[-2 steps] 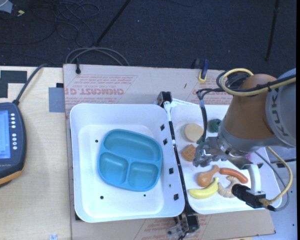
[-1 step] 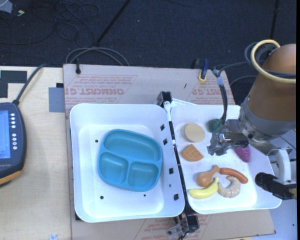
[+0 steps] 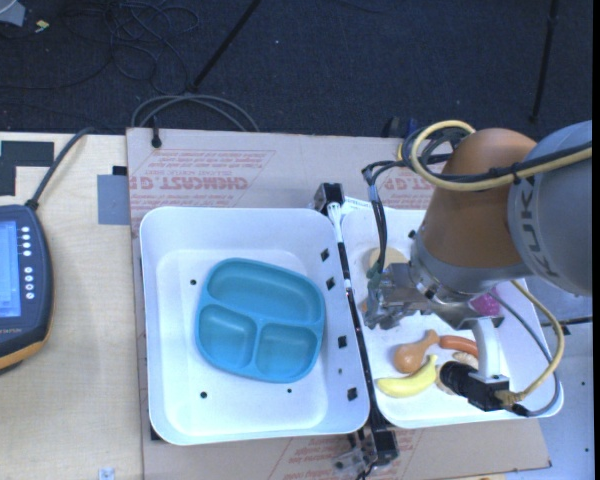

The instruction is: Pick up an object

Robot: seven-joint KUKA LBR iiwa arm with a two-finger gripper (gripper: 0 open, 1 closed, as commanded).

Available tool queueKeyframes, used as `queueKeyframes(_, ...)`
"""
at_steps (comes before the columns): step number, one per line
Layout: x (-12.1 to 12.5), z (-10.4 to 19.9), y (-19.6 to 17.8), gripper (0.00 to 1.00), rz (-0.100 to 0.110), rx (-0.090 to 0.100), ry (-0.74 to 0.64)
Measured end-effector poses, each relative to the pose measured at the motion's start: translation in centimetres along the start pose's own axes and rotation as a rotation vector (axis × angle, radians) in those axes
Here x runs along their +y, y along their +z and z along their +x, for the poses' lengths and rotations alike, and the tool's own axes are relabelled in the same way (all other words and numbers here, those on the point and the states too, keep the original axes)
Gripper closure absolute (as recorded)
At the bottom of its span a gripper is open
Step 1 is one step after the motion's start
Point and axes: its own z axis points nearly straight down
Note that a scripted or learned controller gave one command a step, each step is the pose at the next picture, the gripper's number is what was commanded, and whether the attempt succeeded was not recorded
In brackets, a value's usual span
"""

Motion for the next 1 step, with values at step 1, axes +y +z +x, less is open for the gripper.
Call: queueKeyframes(1,-2.39,-4.03,-11.73,1.0,-0.02,-0.003,0.008)
